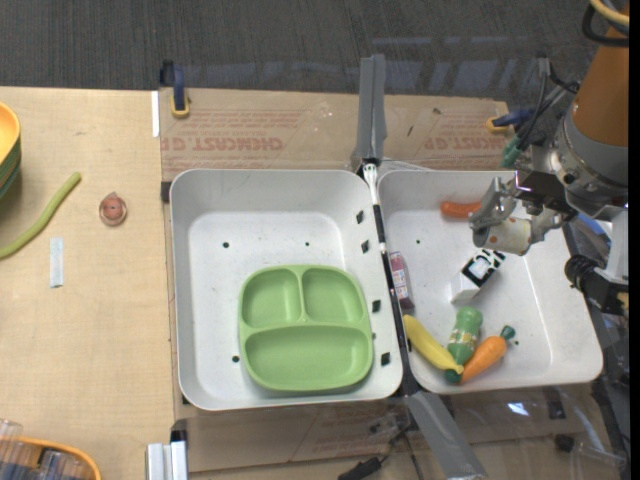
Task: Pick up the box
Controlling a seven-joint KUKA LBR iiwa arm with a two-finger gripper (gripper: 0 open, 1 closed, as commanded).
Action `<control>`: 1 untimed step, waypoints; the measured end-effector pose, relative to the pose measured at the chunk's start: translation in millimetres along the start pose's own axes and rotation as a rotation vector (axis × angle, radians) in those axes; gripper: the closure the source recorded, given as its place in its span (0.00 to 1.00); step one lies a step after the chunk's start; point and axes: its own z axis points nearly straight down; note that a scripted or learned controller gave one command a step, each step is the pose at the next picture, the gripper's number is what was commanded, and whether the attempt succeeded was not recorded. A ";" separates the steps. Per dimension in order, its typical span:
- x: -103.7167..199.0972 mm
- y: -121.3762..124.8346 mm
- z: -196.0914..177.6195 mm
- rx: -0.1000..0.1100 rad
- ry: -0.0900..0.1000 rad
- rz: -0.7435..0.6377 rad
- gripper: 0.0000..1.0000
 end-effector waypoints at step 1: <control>6.3 34.1 35.4 0.003 0.001 -0.190 1.00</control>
